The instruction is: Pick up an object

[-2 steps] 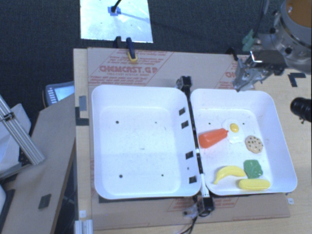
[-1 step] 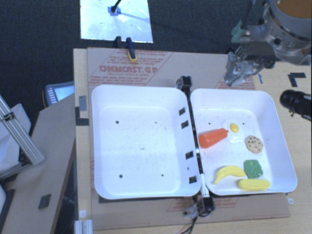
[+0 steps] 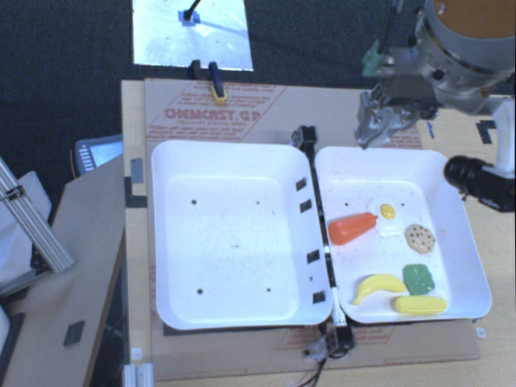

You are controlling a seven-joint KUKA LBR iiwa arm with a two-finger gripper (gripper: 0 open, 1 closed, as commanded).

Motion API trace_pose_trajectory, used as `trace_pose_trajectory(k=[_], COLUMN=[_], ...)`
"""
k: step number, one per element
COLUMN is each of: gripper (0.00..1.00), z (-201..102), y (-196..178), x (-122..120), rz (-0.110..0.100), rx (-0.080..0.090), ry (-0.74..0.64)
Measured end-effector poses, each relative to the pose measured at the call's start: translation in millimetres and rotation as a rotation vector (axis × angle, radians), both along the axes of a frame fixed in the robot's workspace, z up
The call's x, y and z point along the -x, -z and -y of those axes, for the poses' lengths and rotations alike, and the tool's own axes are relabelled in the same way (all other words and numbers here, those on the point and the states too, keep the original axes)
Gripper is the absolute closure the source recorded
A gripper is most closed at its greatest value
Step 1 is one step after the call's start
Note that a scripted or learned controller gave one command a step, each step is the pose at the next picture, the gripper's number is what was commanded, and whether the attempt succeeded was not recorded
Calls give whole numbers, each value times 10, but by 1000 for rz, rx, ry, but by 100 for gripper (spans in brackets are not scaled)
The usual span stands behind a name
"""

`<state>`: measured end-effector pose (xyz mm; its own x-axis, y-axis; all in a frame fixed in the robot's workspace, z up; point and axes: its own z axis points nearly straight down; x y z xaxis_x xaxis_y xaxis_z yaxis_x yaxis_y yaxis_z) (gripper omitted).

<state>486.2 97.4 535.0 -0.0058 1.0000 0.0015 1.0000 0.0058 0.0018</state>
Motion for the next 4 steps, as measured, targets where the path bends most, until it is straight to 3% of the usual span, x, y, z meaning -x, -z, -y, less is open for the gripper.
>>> trace_pose_trajectory(k=[4], gripper=[100], z=[17], y=[-451], x=[-18], rz=[10], rx=[-3], ry=[-9])
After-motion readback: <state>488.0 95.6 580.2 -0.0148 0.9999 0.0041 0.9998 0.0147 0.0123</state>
